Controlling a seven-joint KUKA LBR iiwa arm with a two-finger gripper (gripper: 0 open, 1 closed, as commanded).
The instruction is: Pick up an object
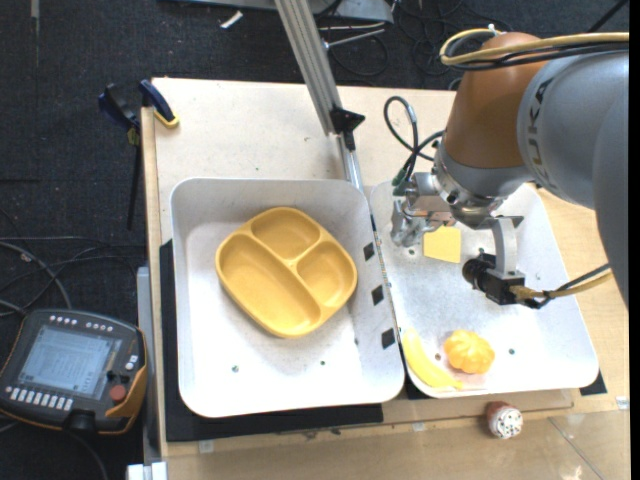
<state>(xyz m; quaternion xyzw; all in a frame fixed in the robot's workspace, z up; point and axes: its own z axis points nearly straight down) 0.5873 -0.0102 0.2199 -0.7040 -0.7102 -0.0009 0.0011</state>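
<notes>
Over the right bin (560, 268) my arm (540, 98) reaches in, grey with its orange band, and my pincer (408, 226) hangs low near the bin's upper left corner, close to the wall it shares with the left bin (190, 268). Whether my fingers are spread or pressed together I cannot tell from this angle; the wrist hides too much. Just beside my pincer, to its right, lies a flat pale-yellow square piece (443, 245), partly tucked under my wrist; I cannot tell if I touch it. Nearer the front of the same bin sits a lumpy yellow-orange object (468, 352), rounded and knobbly, and touching it on the left is a curved yellow banana (424, 364) lying against the bin's front-left edge. In the left bin rests a yellow divided plate (287, 270) with three compartments, lying flat and well apart from me.
</notes>
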